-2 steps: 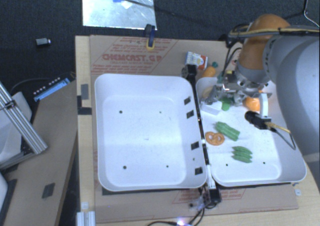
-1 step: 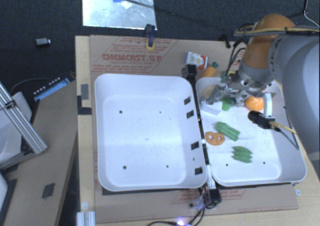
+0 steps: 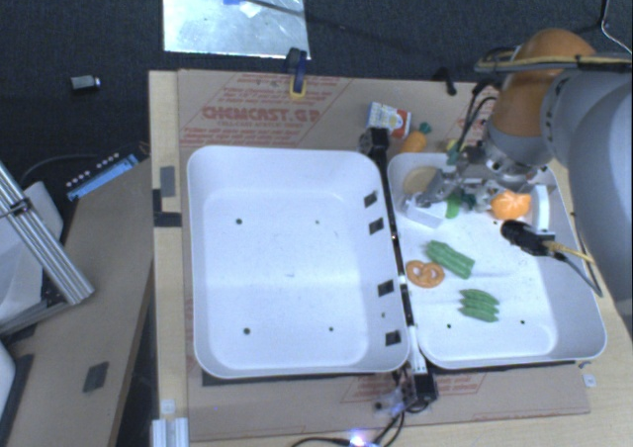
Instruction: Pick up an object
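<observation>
Worktop (image 3: 168, 267) seen from above, carrying two shallow white bins side by side. At nine o'clock lies the left bin (image 3: 287, 257), bare white inside. At three o'clock the right bin (image 3: 554, 336) holds the loose objects, gathered there so the arm can pick from one tray: an orange piece (image 3: 511, 205), a pretzel-shaped ring (image 3: 425, 275), one green pod (image 3: 450, 259) and a second green pod (image 3: 480, 305) nearer five o'clock. The grey arm reaches in from three o'clock, its jaws (image 3: 447, 190) low over the bin's twelve o'clock end, just beside the orange piece. Whether the jaws are released or clenched cannot be told.
</observation>
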Robot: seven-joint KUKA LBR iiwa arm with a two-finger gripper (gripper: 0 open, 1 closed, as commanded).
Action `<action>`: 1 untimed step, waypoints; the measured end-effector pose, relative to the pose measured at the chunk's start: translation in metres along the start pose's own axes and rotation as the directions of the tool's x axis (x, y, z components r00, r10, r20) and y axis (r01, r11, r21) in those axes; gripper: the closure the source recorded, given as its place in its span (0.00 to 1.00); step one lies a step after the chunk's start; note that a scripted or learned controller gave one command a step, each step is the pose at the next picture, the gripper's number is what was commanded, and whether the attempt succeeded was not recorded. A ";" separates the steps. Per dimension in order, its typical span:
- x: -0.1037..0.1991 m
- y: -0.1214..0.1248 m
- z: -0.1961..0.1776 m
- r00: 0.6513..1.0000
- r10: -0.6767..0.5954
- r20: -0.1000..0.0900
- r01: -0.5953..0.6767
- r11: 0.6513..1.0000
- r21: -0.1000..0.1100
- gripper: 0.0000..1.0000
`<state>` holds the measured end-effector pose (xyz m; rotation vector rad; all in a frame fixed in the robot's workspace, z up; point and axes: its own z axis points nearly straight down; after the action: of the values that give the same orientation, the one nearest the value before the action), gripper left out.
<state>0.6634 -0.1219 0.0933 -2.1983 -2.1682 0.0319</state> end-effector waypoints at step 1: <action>-0.027 -0.002 0.000 1.000 -0.005 -0.006 0.005 1.000 -0.007 0.00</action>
<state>0.6613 -0.1491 0.0931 -2.1939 -2.1741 0.0177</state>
